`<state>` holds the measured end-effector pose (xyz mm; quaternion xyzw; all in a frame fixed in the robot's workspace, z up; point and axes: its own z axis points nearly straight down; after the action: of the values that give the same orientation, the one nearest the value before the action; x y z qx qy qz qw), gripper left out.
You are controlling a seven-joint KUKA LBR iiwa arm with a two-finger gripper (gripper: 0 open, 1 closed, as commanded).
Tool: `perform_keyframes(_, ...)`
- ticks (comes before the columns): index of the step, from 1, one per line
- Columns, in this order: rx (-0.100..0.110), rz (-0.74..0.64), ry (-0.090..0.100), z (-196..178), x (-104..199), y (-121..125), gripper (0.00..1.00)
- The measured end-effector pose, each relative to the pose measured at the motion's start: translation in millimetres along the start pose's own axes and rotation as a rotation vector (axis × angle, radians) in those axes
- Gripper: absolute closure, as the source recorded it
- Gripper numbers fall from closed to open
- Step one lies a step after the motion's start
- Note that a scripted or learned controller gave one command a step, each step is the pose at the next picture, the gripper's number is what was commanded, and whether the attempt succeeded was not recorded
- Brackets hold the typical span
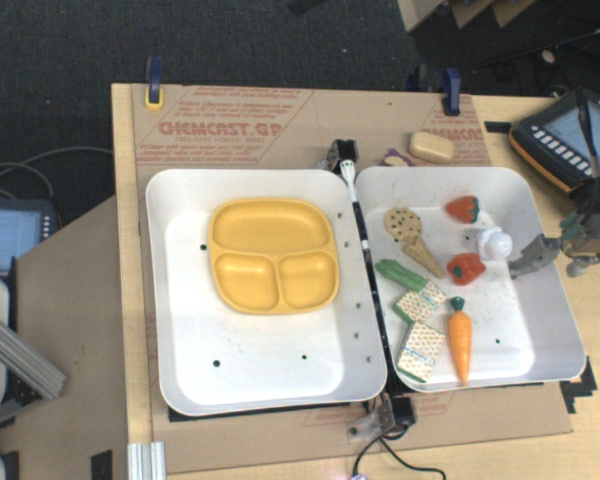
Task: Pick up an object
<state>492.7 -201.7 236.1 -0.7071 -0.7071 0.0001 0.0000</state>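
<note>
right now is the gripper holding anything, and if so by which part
Nothing is held. The gripper sits at the right bin's right edge with no object between its fingers; the nearest item, a white piece, lies apart from it.

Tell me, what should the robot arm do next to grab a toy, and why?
Probably slide a little left. The gripper sits at the right bin's right side with nothing in it. The closest things are the white bottle and a red strawberry, just to its left, so a small move toward the bottle seems best.
</note>
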Motion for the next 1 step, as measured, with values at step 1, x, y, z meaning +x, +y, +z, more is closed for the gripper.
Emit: perform_keyframes(1, -0.009, -0.007, -0.002, 137.1, 25.1, 100.4, 0.00)
